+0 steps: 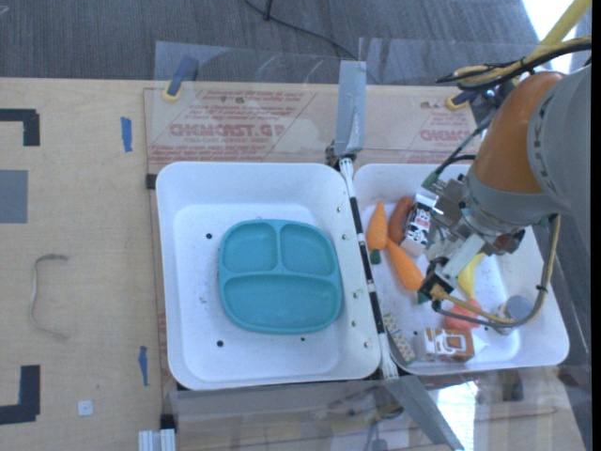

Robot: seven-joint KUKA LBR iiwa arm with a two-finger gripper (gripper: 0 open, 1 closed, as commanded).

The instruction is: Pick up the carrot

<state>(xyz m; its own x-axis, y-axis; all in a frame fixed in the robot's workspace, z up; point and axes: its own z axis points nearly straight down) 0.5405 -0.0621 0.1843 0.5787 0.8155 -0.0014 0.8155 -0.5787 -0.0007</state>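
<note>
In the right bin [545, 341], the carrot [405, 266], a smooth tapered orange piece, is lying near the left wall, pointing down toward the bin's middle. A second orange, carrot-like piece [377, 225] is lying just above it, and a reddish-brown sausage-shaped item [401, 216] is sitting just beside that. The arm's hand [434, 287] is hanging at the carrot's lower right end, very close to it; whether it is touching, or whether it is spread or closed, I cannot tell. A yellow piece [469, 272] and a small printed carton [448, 344] are crowding the same bin. In the left bin [183, 252], a glossy teal divided plate [280, 275] with three compartments is resting on the white floor. Both bins are sitting on the pale wooden tabletop [75, 252].
</note>
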